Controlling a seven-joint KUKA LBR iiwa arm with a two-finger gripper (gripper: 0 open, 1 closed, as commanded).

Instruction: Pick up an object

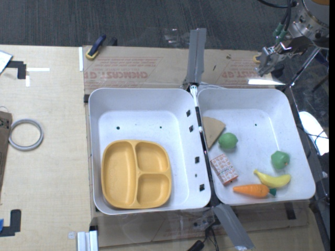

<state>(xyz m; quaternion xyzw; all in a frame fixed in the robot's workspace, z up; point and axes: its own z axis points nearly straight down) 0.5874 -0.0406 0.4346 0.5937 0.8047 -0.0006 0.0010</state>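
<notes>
The right bin [261, 114] holds a tan wedge [212, 130], a green ball-like fruit [227, 141], a small red and white carton [223, 169], a green apple [280, 159], a yellow banana [273, 179] and an orange carrot [252, 191]. A yellow divided plate [137, 174] lies in the left bin [136, 109]. My gripper [268, 59] hangs high at the upper right, beyond the right bin's far rim and well away from every object. Nothing can be seen in it.
A grey strip [196, 54] rises between the bins at the back. On the cardboard behind the left bin lies a blue and yellow tool [96, 46]. A tape roll [24, 134] rests on the bench to the left. Cables hang near the arm.
</notes>
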